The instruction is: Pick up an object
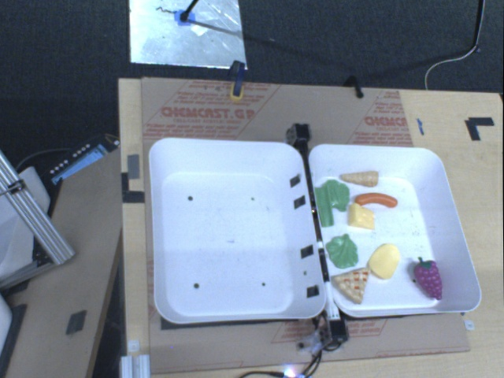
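The right bin holds several toy foods. A beige cone-shaped piece lies at the top, with an orange-red sausage just below it. A green leafy piece sits by the divider, beside a yellow cheese wedge. Lower down are a second green leafy piece, a yellow lemon, a pizza slice and purple grapes at the lower right.
The left bin stands beside the right one, joined by a black clipped divider. Both rest on a cardboard sheet. A metal frame stands at the far left, a shiny plate lies at the back.
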`<action>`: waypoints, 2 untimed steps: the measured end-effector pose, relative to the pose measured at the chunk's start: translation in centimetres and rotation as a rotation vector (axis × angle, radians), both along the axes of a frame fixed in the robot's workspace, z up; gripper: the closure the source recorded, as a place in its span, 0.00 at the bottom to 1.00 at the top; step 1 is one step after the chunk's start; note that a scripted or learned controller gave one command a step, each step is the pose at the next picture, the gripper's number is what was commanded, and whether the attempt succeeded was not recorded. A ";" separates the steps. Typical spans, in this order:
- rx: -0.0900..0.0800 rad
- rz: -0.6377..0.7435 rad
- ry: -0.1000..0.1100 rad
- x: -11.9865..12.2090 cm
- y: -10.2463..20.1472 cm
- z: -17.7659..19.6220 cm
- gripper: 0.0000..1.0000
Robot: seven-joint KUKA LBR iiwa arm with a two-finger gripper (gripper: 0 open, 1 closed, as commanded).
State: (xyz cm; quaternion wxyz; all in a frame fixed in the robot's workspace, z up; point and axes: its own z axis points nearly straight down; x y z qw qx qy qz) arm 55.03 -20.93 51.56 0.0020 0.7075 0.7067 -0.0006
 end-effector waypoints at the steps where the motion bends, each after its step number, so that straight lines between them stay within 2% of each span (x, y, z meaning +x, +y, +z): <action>1: 0.000 0.010 -0.007 11.3 0.5 2.0 1.00; 2: 0.007 0.009 0.004 0.3 6.3 1.2 1.00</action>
